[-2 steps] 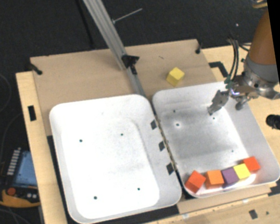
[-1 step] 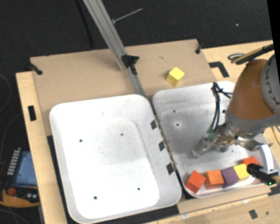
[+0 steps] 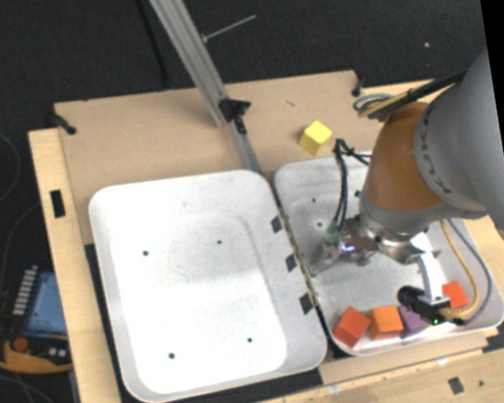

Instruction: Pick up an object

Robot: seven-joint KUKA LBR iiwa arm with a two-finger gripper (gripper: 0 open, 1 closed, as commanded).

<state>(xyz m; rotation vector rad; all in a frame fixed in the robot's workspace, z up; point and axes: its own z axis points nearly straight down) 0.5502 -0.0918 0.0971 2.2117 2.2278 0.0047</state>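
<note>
I'm mid-reach: gripper (image 3: 322, 256) low in the right bin (image 3: 302, 188), jaw state unclear; next, target the blocks (image 3: 371, 323).

Grey KUKA arm (image 3: 466, 147) with an orange band (image 3: 397, 168), seen from above.

The large upper link is finished in smooth light grey and is rounded like a barrel; below it a broad band of dull orange is wrapped around the body, followed by a narrower grey wrist section (image 3: 390, 221). A thin dark cable (image 3: 343, 186) is run along the orange band toward the wrist, and a looped bundle of pale and dark cables (image 3: 383, 101) is seen by the top of the arm. At the wrist, metallic parts with a small bluish-white glint are visible; the gripper (image 3: 322, 256) is blurred, so its shape can perhaps only be guessed.
</note>
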